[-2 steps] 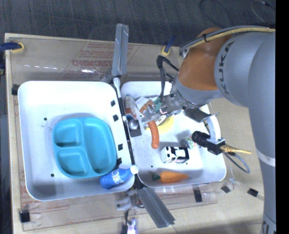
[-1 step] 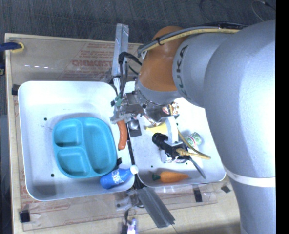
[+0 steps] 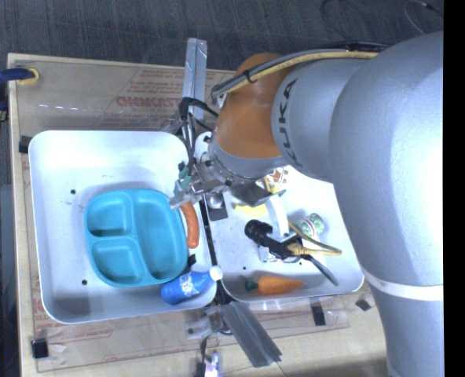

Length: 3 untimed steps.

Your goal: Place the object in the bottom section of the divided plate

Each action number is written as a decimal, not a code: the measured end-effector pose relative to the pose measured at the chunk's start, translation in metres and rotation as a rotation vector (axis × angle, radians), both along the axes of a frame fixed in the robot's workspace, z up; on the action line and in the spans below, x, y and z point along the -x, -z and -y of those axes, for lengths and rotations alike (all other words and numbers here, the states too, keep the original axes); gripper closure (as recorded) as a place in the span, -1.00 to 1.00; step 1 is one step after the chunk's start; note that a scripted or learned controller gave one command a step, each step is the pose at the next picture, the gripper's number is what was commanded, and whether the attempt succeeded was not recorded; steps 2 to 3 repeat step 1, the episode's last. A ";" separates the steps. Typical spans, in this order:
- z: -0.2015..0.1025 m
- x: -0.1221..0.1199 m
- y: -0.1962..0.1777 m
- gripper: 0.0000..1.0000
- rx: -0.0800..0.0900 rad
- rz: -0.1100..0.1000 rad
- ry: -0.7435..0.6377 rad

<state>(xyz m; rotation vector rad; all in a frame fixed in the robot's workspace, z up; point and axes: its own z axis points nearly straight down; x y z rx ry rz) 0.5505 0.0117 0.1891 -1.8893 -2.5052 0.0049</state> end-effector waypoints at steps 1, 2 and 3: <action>0.000 0.000 0.000 -1.00 0.000 0.000 0.001; 0.000 0.000 0.000 -1.00 0.000 0.000 0.001; 0.000 0.000 0.000 -1.00 0.000 0.000 0.001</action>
